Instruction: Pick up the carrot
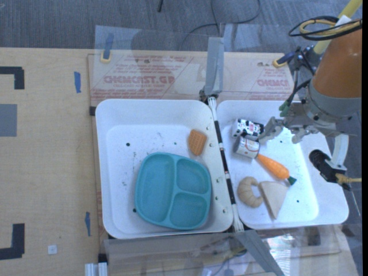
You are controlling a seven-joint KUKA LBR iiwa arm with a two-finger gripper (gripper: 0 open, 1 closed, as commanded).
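Note:
The carrot (272, 167) is orange with a small green tip and lies slantwise in the middle of the right bin (328, 211). My gripper (286, 132) hangs over the back of that bin, just above and a little right of the carrot's thick end. Its fingers (269, 131) are spread open with nothing between them. The grey and orange arm (339, 62) comes in from the right.
Beside the carrot in the right bin are a small black-and-white carton (246, 138), a tan ring-shaped pastry (249, 191) and a pale wedge (273, 198). The left bin (115, 125) holds a teal divided plate (172, 191) and a small orange-yellow piece (197, 142).

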